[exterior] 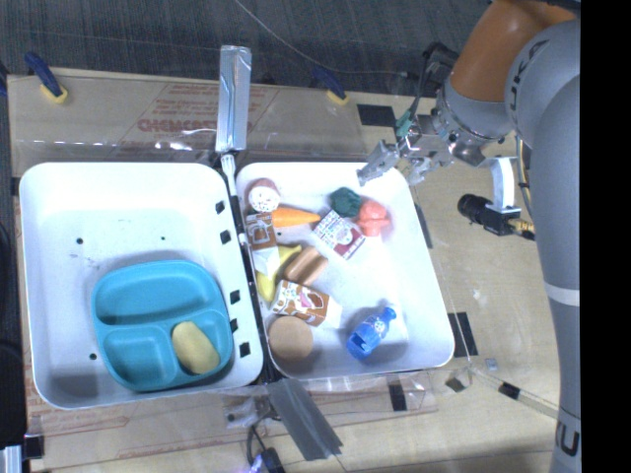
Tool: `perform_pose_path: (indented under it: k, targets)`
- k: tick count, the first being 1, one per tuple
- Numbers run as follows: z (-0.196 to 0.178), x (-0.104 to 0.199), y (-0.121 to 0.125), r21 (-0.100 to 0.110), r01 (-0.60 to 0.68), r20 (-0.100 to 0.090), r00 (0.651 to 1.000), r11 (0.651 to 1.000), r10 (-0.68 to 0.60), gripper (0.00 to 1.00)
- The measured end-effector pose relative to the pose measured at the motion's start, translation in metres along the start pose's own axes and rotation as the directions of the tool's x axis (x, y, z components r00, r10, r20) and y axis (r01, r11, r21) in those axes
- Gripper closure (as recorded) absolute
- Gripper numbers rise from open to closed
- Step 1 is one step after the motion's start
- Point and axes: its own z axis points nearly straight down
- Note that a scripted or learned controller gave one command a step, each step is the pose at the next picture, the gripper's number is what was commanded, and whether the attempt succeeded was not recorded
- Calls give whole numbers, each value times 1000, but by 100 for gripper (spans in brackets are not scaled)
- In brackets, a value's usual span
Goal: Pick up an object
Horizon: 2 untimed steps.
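Camera view: gripper (380,168) hovers over right bin's (434,294) far rim; jaws spread, nothing between them.
Nearest candidate: pink ball (375,217), just beside green lump (345,201), far side of bin.
Handling, judged: light, probably soft, round; could roll.
Hold: across its middle, from above.
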Motion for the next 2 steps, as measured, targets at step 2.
perform_pose_path:
  k: [2]
  targets:
    - [144, 87, -7, -17, 225, 16, 974, 974, -225, 0]
